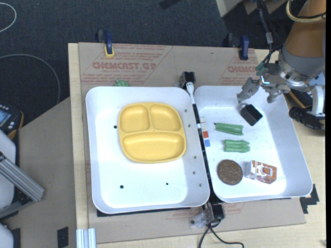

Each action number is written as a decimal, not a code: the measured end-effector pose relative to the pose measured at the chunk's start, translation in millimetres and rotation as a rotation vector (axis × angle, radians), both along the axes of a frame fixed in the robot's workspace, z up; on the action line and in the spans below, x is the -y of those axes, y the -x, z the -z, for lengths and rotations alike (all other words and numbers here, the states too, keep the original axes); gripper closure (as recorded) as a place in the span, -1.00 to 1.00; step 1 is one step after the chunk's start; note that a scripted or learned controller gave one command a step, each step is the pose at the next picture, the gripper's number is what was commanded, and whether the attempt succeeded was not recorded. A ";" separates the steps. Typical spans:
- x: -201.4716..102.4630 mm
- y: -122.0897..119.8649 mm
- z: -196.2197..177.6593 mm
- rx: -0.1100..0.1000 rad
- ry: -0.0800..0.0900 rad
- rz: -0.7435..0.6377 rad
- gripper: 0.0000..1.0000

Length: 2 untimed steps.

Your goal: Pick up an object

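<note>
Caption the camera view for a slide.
End effector above right bin with two green pods, brown disc, red-and-white packet; yellow divided plate in left bin.

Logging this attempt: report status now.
Grey arm's gripper above shallow white right bin, far corner. Two green bean pods, brown round disc, red-white packet lie in it. Path clear.

One camera is fixed above the bench, looking down at a slant from the near side. The yellow plate lies just left of the frame's middle. The view stands far enough off to take in whole the left bin around the plate and the right bin beside it, a blue clamp and dark floor beyond it, and the gripper up to its right.
</note>
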<state>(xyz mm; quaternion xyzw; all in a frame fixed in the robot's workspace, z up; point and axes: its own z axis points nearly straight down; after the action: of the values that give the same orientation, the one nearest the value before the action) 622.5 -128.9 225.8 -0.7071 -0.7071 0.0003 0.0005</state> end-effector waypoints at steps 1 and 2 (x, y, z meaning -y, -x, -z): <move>-0.1 -0.8 -11.3 0.004 0.001 -0.001 1.00; -63.1 42.5 -5.7 -0.004 -0.004 -0.006 1.00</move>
<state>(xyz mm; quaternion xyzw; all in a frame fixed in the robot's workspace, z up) 580.1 -65.8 231.5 -0.7049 -0.7093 0.0004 0.0032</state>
